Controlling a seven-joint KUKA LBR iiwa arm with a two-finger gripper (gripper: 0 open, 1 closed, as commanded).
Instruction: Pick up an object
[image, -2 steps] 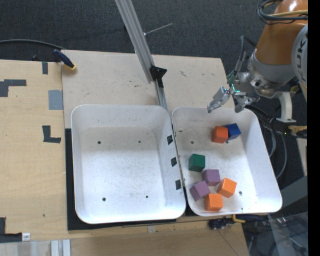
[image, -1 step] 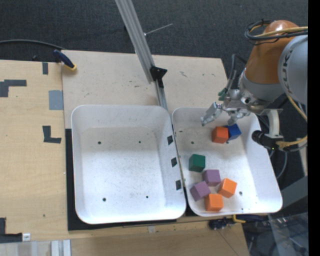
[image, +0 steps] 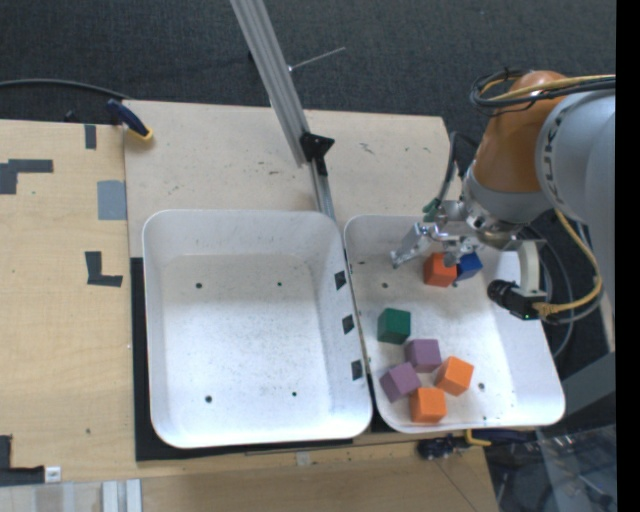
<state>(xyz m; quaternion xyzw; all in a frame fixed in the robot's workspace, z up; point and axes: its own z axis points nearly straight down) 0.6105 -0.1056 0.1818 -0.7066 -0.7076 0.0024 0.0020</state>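
Observation:
My gripper (image: 437, 248) hangs over the far part of the right bin (image: 520, 400), under the grey arm with its orange band. Right below it sit a red-orange block (image: 438, 271) and a blue block (image: 468, 265), side by side and partly covered by the gripper body. Whether either block is touched or lifted is not visible. Nearer the front of the same bin lie a green block (image: 394, 324), two purple blocks (image: 423, 353) (image: 400, 380) and two orange blocks (image: 456, 375) (image: 429, 404).
The left bin (image: 160, 300) adjoins the right one along a shared rim. A slanted metal rail (image: 285, 90) runs down to the bins' far junction. Cables (image: 545, 300) loop off the arm at the right bin's right side.

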